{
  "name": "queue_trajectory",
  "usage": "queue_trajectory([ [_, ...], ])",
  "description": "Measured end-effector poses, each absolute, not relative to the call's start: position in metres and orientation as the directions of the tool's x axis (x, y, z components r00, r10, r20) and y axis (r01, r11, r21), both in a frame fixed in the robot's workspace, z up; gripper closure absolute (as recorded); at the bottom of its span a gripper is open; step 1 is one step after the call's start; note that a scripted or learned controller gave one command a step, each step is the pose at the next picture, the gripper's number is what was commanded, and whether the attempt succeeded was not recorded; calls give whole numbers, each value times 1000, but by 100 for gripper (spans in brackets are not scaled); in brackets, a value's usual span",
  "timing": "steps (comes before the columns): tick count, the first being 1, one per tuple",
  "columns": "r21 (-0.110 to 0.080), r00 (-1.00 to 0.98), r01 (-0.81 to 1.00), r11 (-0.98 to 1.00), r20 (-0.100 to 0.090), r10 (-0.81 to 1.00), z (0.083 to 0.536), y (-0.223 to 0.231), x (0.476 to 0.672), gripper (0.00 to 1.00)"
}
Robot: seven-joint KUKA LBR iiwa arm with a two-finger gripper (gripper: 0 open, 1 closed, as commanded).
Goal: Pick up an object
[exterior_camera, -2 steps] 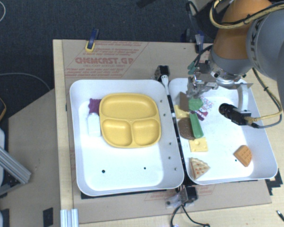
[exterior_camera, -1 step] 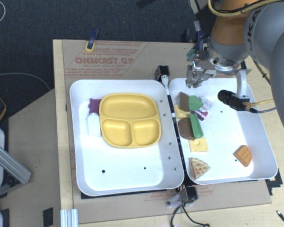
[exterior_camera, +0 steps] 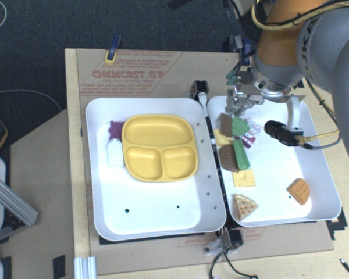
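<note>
Near edge of right bin (exterior_camera: 323, 211): sandwich wedge (exterior_camera: 244, 205), cracker (exterior_camera: 299, 190), cheese square (exterior_camera: 244, 178). Farther back, green strip (exterior_camera: 241, 147), long axis near-to-far, far end under gripper (exterior_camera: 239, 102). We can't tell the claw's state. Risk, we judge: crowded pile w/ brown piece (exterior_camera: 227, 157), so fingers may snag neighbours or slip off.

Glossy yellow plastic tray (exterior_camera: 160, 147), smooth white bins (exterior_camera: 157, 220)
</note>
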State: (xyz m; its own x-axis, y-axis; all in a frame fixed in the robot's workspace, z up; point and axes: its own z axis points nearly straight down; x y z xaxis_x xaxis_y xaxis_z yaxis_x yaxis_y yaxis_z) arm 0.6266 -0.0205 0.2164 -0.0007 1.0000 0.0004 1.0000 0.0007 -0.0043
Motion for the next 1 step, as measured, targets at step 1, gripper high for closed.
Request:
queue_trajectory([
  [1, 1, 1, 1000, -1, -1, 1000, 218, -30, 629, 100],
])
